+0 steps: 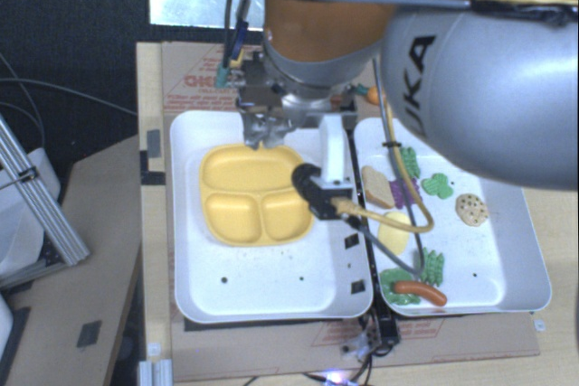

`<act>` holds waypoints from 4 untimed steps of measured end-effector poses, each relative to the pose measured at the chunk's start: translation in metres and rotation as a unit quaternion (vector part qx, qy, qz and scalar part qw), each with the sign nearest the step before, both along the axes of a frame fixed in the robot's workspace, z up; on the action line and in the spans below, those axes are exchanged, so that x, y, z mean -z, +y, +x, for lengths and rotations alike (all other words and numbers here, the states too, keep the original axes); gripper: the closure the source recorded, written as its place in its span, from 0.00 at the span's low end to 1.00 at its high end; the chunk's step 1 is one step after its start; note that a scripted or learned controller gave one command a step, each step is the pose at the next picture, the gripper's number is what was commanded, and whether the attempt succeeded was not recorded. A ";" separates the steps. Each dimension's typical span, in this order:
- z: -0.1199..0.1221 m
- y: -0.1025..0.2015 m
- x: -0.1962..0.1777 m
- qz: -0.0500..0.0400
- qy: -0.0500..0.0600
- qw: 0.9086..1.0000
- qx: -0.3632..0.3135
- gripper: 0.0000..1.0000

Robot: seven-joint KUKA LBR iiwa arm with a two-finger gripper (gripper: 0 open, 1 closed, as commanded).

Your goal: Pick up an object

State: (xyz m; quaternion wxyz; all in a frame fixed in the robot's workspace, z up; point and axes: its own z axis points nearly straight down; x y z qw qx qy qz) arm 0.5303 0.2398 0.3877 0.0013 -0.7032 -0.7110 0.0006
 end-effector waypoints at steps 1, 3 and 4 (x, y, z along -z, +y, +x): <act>-0.046 -0.023 0.053 -0.002 0.002 1.000 0.006 1.00; -0.005 -0.031 0.075 -0.001 0.003 1.000 0.001 1.00; 0.063 -0.004 -0.014 0.002 -0.008 1.000 0.002 1.00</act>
